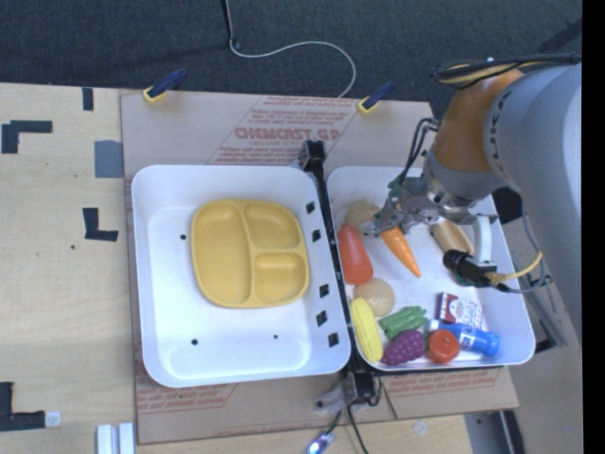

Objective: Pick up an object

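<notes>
My gripper [405, 223] hangs over the upper middle of the right bin [515, 296], reaching in from the right. Its fingers look open, and nothing is held between them. An orange carrot [403, 252] lies on the bin floor just below the fingertips, its thick end toward them. To the left are a red-orange pepper [354, 255] and a beige round piece [359, 214]. A tan bread-like piece [452, 237] lies to the right of the carrot.
The right bin's front holds a potato [376, 296], corn [367, 327], a green pod [405, 320], purple grapes [404, 348], a tomato [442, 345], a blue bottle [478, 340] and a small carton [458, 307]. A yellow divided plate [250, 252] lies in the left bin [161, 282].
</notes>
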Action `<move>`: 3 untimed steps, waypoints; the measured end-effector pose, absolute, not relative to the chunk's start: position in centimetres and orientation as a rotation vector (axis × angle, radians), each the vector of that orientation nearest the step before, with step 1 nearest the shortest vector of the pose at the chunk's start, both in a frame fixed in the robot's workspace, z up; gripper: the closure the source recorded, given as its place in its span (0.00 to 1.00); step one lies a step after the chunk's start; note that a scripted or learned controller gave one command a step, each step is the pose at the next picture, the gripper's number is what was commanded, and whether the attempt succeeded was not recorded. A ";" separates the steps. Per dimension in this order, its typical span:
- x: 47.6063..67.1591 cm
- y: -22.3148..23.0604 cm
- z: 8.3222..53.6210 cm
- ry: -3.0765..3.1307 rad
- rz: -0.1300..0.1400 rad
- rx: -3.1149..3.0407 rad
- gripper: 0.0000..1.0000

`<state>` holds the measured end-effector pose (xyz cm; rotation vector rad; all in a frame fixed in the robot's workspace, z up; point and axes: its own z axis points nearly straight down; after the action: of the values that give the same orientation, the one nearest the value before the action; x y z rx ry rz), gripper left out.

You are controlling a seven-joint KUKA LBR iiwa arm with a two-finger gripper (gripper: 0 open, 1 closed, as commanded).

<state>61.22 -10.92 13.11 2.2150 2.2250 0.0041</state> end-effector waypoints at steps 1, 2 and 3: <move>67.2 -3.8 22.7 2.227 0.014 2.205 1.00; 61.3 -3.9 31.3 2.221 0.007 2.217 1.00; 54.8 -6.1 38.7 2.218 0.003 2.222 1.00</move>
<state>54.77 -6.15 38.71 2.2220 2.2181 0.0028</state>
